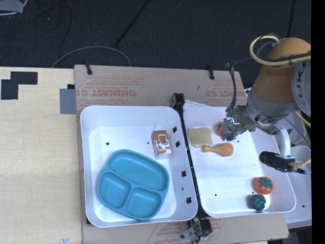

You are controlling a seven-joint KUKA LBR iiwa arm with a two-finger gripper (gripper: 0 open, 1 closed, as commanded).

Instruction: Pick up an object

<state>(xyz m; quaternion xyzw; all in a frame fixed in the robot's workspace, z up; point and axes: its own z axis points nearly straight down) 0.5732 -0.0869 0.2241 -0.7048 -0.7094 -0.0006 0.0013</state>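
While the left bin (91,136) is taken up by a blue divided plate (133,183) with a small orange-and-white carton (161,143) standing just beyond its far edge, the right bin (228,207) is seen to carry a beige slice (199,136) and a tan drumstick-shaped piece (220,149) near the divider, with a red-orange item (220,129) partly hidden at the hand. The hand (232,128) is placed low over the far part of the right bin, just right of the slice; how far it is opened, and whether anything is held, cannot be told. Nearer the right front corner, an orange tomato-like piece (263,185) and a green piece (257,202) are laid close together.
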